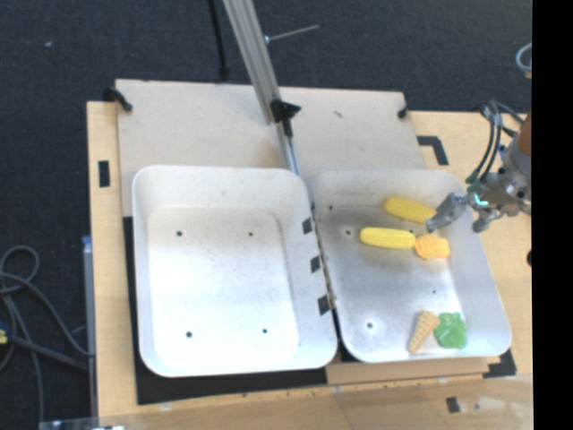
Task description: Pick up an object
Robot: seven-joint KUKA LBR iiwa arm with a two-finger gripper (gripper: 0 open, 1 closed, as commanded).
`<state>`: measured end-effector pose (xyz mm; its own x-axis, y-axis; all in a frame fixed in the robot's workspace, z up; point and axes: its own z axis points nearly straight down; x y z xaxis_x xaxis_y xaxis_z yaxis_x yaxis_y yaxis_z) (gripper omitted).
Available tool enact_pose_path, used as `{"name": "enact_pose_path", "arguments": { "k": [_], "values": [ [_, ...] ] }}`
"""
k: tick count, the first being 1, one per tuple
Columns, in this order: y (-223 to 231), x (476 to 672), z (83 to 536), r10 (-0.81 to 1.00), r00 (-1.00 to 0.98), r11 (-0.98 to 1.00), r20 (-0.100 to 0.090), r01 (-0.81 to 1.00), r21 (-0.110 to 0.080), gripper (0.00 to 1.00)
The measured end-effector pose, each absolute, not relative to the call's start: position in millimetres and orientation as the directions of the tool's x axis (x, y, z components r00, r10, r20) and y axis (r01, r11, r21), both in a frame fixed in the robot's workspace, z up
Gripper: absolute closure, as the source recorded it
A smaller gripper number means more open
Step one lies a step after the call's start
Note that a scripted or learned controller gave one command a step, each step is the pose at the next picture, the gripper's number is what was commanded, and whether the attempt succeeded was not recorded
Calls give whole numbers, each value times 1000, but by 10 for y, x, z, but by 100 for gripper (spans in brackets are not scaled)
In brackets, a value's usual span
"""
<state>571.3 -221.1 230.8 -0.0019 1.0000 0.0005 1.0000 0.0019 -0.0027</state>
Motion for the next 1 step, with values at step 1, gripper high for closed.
{"name": "enact_pose_path", "arguments": {
  "k": [1],
  "values": [
    [-2212, 5723, 2335, 1000, -4, 4, -2, 1000, 2, 0]
  ]
}}
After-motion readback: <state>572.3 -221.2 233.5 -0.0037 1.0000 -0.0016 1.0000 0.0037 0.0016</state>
